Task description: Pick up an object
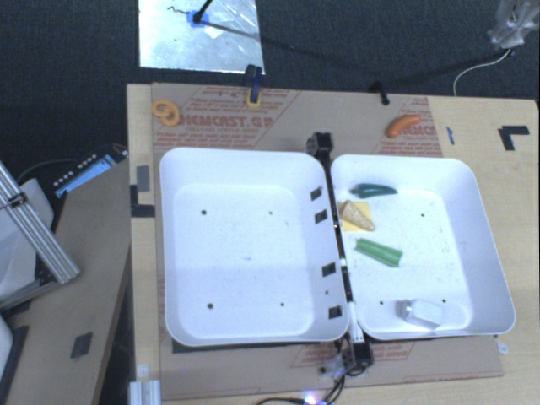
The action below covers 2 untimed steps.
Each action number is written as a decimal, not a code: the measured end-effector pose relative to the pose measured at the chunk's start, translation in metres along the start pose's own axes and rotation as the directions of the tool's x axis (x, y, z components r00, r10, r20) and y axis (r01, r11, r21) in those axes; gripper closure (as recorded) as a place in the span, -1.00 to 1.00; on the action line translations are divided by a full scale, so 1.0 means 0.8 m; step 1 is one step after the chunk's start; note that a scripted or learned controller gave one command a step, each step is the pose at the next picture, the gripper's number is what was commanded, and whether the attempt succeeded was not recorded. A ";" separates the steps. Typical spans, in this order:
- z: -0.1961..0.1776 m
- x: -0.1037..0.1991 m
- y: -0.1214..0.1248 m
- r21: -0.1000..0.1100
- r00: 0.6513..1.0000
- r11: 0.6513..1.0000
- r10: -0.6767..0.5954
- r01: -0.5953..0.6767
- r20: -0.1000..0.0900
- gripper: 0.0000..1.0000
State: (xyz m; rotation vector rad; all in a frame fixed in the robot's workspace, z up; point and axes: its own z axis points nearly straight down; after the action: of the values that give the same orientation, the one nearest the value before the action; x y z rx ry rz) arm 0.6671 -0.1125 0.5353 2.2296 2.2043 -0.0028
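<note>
Four small things lie in the right bin [485,226]: a dark green pepper [374,190] near its far wall, a yellow wedge [356,215] by its left wall, a light green piece [379,252] at its middle, and a pale grey block [419,312] against its near wall. Beyond the bin's far right corner the gripper [515,15] shows as a blur, well apart from them all; whether its jaws are open or closed cannot be told

The hand [513,17] looks pale grey, glossy and blurred.

An orange sausage [403,126] and pretzel [166,112] lie on the bench [337,112].
</note>
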 end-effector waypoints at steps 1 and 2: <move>0.001 -0.126 0.001 0.000 1.000 1.000 -0.003 0.003 -0.001 1.00; -0.015 -0.117 0.003 -0.005 1.000 1.000 -0.018 0.018 -0.001 1.00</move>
State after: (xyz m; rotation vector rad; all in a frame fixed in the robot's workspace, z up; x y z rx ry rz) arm 0.6688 -0.2060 0.5476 2.2076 2.2226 0.0046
